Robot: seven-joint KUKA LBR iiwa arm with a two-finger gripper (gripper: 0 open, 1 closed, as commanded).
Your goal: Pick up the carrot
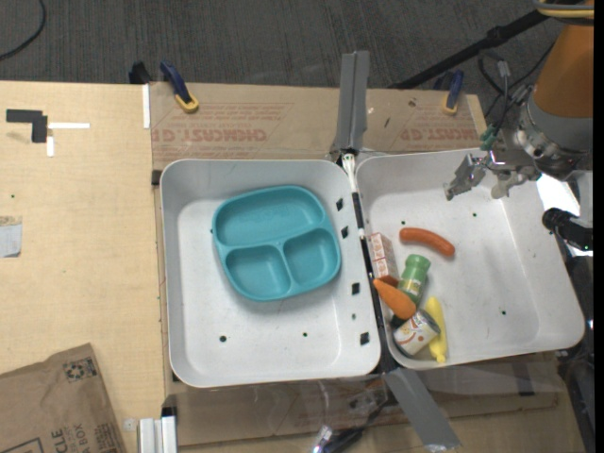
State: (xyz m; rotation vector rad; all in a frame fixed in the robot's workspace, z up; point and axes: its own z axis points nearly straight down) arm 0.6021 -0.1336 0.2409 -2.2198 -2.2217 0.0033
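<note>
- Left of the divider point(353, 111) between the two bins, we saw the left bin point(184, 281) holding a teal compartment plate point(276, 242); it played no part in the job.
- Just right of the divider, against the near-left wall of the right bin point(557, 300), lay a tight cluster, and the carrot point(394, 297) sat in it, slanting away from the divider.
- The carrot touched a green-capped bottle point(413, 276) on its far side and a small round can point(415, 330) on its near side; a yellow item point(436, 333) lay beside the can, and a pink packet point(379, 250) hugged the divider above.
- Further right of the divider, an orange-red sausage point(427, 241) lay alone, apart from the cluster; we judged it an easy thing to mistake for the carrot.
- Far right of the divider, near the bin's back wall, the pincer point(486, 177) hung with its fingers spread and nothing between them.
- We judged the approach step in hand: the next move called for travelling toward the divider and down, fingers straddling the carrot without snagging the bottle.
- The carrot's divider end was hard to separate from the bin wall, and the arm was cut off by the picture's edge.
</note>
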